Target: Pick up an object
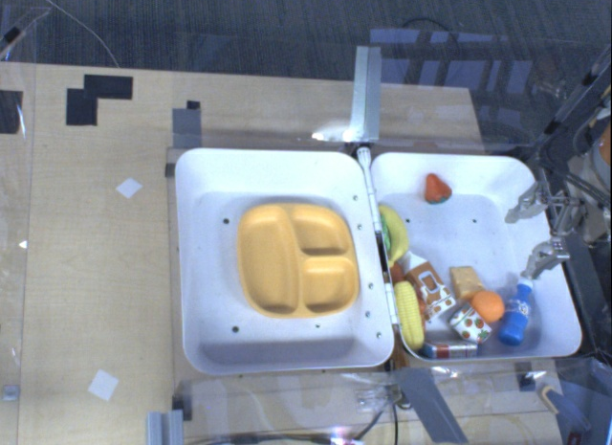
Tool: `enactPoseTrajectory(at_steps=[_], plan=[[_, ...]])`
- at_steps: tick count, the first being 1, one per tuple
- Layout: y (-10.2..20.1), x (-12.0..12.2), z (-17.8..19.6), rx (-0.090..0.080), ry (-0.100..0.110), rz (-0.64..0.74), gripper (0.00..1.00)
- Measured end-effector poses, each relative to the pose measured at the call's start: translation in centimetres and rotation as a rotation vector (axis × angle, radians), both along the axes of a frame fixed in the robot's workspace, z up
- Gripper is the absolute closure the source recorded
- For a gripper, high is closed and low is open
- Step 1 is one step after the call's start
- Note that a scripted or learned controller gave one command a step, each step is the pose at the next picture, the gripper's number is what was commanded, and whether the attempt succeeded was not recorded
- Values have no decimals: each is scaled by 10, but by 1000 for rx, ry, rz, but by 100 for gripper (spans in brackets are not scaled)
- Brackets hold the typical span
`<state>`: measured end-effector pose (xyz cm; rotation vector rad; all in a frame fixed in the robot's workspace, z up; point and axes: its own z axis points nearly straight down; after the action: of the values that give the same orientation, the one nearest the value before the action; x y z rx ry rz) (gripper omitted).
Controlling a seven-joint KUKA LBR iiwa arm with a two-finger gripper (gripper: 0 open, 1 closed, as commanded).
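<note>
Two shallow white plastic bins side by side on the pale wooden table (86,271), split by a thin metal divider. Left bin (206,338): just a yellow moulded tray with three compartments (296,259), lying flat in the middle, probably meant as a drop-off spot. Right bin (478,185): the pickable clutter, mostly slid toward the near edge and the divider. Along the divider, a yellow-green toy banana (393,233) and, nearer the camera, a yellow toy corn cob (409,311). Beside those, an orange-and-white printed carton (432,292), a tan block like a slice of bread (465,280), a round orange ball (488,306) touching a small patterned cube (466,323), a blue plastic bottle with a white cap (515,317), and a red-and-blue marker-like stick (451,348) against the near wall. Well apart, alone near the far wall, a small red-orange strawberry-shaped toy (436,188).

Silver two-finger claw (540,233) poised at the right rim of the right bin, fingers (524,208) spread and released, nothing between them. Likely between approach and descent. Nearest candidate the blue bottle, just below the lower finger; crowding by the ball a likely cause of a slipped grasp. Strawberry toy easier, being isolated.
</note>
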<state>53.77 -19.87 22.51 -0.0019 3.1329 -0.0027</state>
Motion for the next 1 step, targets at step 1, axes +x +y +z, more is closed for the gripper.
enactPoseTrajectory(at_steps=[1], plan=[[-5, 47, -93, 4, 8, -114, 0]])
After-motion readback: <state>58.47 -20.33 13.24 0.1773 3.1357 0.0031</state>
